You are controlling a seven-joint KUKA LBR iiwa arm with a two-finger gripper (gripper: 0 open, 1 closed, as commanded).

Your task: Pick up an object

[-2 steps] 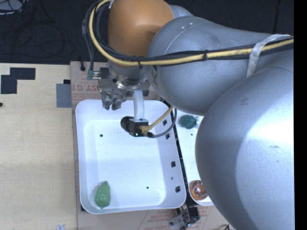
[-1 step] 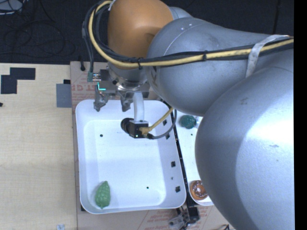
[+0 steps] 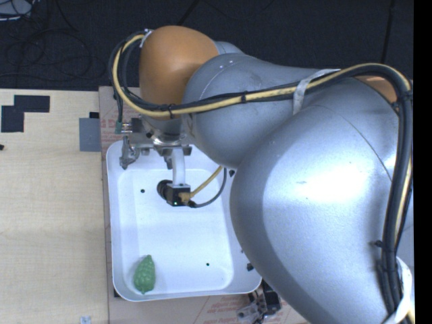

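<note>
A small green, bumpy object (image 3: 144,274) lies in the near left corner of the white bin (image 3: 185,245). My gripper (image 3: 146,151) hangs over the bin's far end, well away from the green object and apart from it. Nothing shows in the gripper. The big grey arm with its orange band comes in from the right and hides the bin's right side and everything beyond it.
The bin's raised rim (image 3: 108,214) runs along the left, with a pale wooden bench top (image 3: 47,208) beyond it. Two tiny dark specks (image 3: 143,192) dot the bin floor. Dark patches (image 3: 88,132) mark the bench at the far left.
</note>
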